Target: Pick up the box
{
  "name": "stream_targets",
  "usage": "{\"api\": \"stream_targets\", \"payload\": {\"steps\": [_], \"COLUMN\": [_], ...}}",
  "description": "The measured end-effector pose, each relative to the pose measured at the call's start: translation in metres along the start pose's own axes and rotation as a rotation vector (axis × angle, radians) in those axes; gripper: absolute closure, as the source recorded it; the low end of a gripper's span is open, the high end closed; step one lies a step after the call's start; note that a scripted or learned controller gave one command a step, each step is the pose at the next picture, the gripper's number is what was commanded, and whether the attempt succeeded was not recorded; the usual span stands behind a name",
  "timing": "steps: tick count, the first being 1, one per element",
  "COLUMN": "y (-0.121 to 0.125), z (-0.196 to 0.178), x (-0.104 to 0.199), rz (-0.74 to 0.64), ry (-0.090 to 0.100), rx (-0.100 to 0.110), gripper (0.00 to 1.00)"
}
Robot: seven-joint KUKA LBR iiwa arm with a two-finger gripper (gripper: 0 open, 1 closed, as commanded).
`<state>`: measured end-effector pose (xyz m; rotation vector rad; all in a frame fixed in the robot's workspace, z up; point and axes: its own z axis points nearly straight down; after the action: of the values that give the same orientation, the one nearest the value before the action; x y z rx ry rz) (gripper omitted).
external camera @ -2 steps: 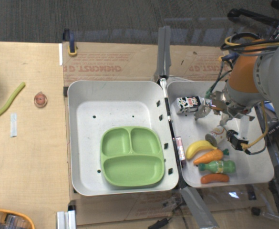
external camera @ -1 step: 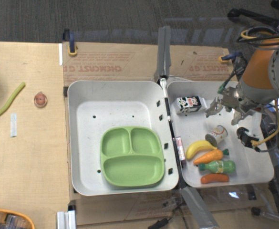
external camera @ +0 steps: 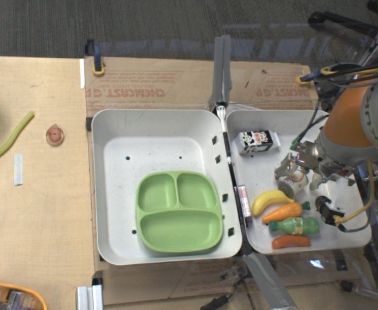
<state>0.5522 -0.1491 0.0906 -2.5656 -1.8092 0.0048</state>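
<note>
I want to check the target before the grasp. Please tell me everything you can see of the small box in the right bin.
The box is small, white with black patches like a cow pattern, seemingly a carton. It lies on its side, slightly tilted, near the back left corner of the right bin, close to the divider. Nothing touches it; the claw is to its right and nearer the front, apart from it.

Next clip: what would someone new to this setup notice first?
Probably the green divided plate lying alone in the left bin. Then the right bin, where the end effector hangs beside a banana, a carrot and a small black-and-white box near the back.
</note>
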Motion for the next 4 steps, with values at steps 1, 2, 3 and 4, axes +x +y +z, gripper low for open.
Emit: {"api": "stream_targets", "payload": {"steps": [1,2,3,4], "y": [0.047,0.047,-0.024,0.016], "z": [-0.001,-0.001,0.0,0.0], "x": [-0.02,0.037,-0.005,-0.036], "rz": [0.041,-0.034,-0.135,-0.096], "ry": [-0.001,0.0,0.001,0.0], "rx": [-0.002,-0.003,-0.001,-0.002], "gripper": [0.0,0.0,0.0,0.0]}}
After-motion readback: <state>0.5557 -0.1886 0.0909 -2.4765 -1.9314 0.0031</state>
